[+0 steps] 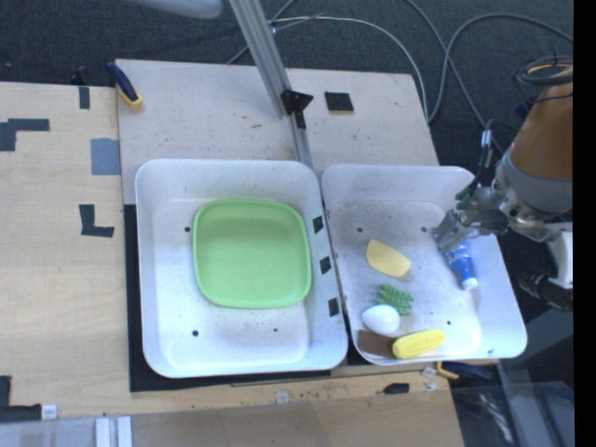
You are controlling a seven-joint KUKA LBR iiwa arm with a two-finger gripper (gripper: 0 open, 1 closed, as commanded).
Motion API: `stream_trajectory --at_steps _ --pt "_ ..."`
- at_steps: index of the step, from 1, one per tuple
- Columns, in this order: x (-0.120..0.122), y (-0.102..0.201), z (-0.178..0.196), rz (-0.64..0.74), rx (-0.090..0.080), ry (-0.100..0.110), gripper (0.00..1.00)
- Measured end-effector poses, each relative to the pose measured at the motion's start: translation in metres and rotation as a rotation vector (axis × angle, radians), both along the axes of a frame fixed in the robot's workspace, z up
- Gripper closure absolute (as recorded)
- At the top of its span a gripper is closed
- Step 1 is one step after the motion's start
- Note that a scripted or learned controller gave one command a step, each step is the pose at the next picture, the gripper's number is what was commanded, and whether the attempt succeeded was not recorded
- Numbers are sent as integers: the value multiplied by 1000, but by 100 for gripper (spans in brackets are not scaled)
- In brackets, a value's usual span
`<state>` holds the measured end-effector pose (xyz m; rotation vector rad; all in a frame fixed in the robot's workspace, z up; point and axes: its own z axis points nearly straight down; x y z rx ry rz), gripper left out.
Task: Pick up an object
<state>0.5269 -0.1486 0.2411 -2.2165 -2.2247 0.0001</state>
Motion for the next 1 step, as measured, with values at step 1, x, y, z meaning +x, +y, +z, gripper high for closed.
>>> stream_trajectory --at_steps 1 --pt "13 46 6 1 0 -1 100"
